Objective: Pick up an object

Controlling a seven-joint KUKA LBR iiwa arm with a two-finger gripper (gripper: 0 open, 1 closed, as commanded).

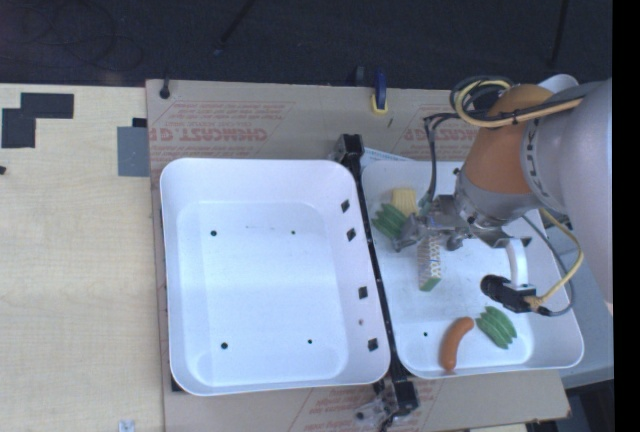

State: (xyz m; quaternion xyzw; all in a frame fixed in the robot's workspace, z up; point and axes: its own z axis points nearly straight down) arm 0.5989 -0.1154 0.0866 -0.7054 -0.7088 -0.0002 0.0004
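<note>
The claw (pixel 412 235), its open-or-closed state unclear, hangs low in the right bin (pixel 560 345) near the divider, beside a green object (pixel 388 220) and yellow piece (pixel 404 199), while an orange sausage (pixel 455 343) and green leaf-like item (pixel 497 326) lie toward the near rim.

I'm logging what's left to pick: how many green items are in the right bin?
2: one green item near the bin's upper left beside the gripper, another at the lower right beside the orange sausage. The arm may hide others.

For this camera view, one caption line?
Tool low in right bin near green toy, corn; sausage in front.
</note>
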